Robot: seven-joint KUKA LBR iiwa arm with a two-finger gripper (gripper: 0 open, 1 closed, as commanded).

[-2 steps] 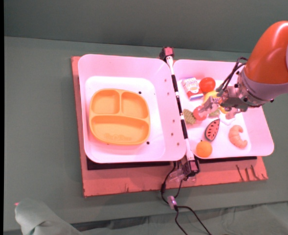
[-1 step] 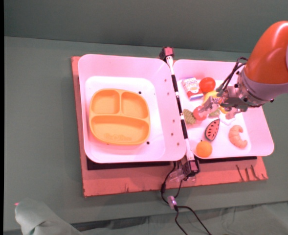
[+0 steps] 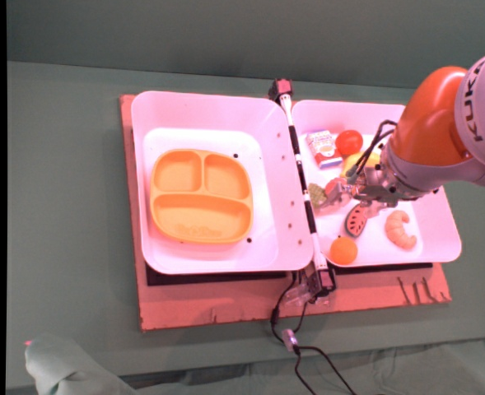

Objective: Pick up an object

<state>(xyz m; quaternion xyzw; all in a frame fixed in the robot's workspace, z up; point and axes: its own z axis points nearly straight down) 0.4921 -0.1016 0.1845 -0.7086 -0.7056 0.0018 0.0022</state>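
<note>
Gripper (image 3: 346,194) low in right bin (image 3: 440,241), grip state unclear; small pink-green object (image 3: 328,194) right at its tip, contact uncertain; watermelon slice (image 3: 356,220) just below, croissant (image 3: 401,229) beside, orange ball (image 3: 342,250) further below

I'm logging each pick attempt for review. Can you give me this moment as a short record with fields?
left bin: orange divided plate
right bin: red carton, tomato, watermelon slice, croissant, orange
arm: reaching in over the right bin
claw: low among the toys near the bin's middle
grasp: cannot tell
</note>
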